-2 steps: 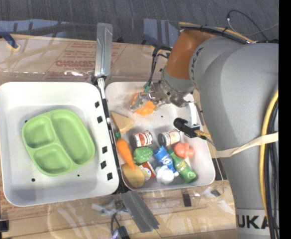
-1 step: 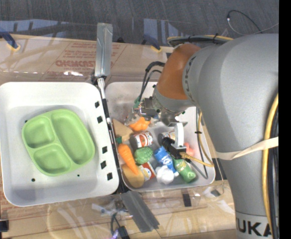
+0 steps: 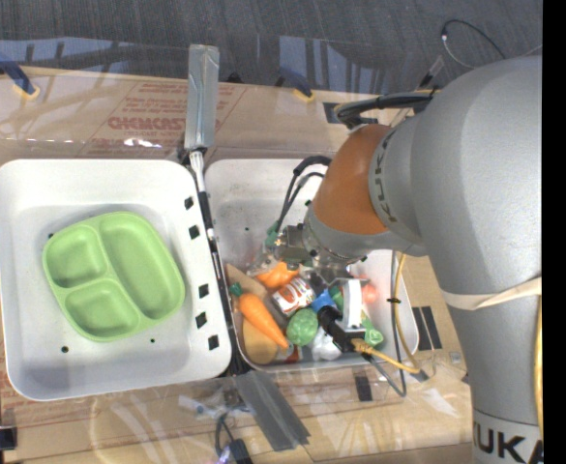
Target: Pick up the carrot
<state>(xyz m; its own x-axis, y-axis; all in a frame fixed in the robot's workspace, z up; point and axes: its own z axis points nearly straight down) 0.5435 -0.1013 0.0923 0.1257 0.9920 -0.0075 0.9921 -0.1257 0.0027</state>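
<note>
The carrot (image 3: pixel 262 319) lies slanted at the near left of the right bin (image 3: pixel 236 187), touching other toys; the claw (image 3: pixel 297 259) hangs above the pile, its grip impossible to tell; it would do best to descend squarely across the carrot's middle.

One fixed camera looks down on the bench (image 3: pixel 99 104) from above, at a slant. It frames both white bins side by side: the left bin (image 3: pixel 31 356) lies fully in view, the right bin (image 3: pixel 244 177) is partly covered by the arm (image 3: pixel 466 191), which comes in from the right and looms large, close to the lens. Dark floor (image 3: pixel 166 8) runs along the top edge, beyond the bench.
</note>
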